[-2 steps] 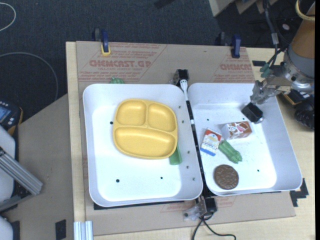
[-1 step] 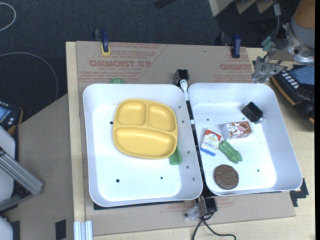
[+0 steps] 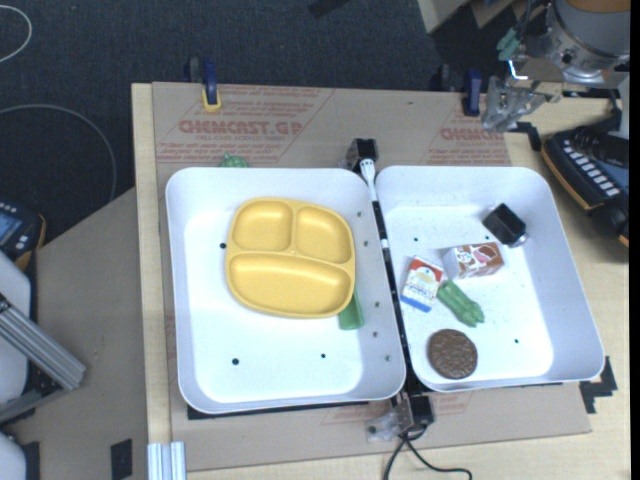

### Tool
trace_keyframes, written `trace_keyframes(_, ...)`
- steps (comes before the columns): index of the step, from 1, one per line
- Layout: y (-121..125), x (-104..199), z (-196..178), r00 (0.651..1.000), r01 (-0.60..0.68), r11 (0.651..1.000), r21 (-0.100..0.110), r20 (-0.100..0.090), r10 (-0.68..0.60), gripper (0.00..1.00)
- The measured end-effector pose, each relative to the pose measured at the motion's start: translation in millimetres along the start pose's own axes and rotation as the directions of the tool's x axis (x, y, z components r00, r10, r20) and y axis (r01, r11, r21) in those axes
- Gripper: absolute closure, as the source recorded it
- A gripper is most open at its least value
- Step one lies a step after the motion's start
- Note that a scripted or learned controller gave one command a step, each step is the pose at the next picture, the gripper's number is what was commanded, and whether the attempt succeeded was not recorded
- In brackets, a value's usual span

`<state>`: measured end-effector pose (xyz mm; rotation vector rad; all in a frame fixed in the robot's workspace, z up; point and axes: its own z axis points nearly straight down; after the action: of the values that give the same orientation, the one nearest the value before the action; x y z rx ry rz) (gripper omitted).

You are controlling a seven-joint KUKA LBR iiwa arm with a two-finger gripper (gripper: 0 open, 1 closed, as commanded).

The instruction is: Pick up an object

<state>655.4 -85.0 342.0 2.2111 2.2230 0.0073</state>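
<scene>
A single fixed camera looks down at a slant from above the near edge of the brown cardboard-covered table, far enough back to take in both shallow white plastic bins whole.

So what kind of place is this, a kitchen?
Probably a robot lab, not a kitchen. A robot arm with a claw hangs above two white bins on a bench, the yellow plate looks like a toy, and cables run around it.
</scene>
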Motion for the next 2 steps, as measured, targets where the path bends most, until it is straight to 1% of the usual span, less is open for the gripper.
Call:
trace_keyframes(1, 12, -52, -84, 1.000, -0.009, 1.000, -0.005, 0.004, 0.009, 1.00)
trace_keyframes(2, -44, -26, 35, 1.000, -0.007, 1.000, 0.023, -0.005, 0.007, 1.00)
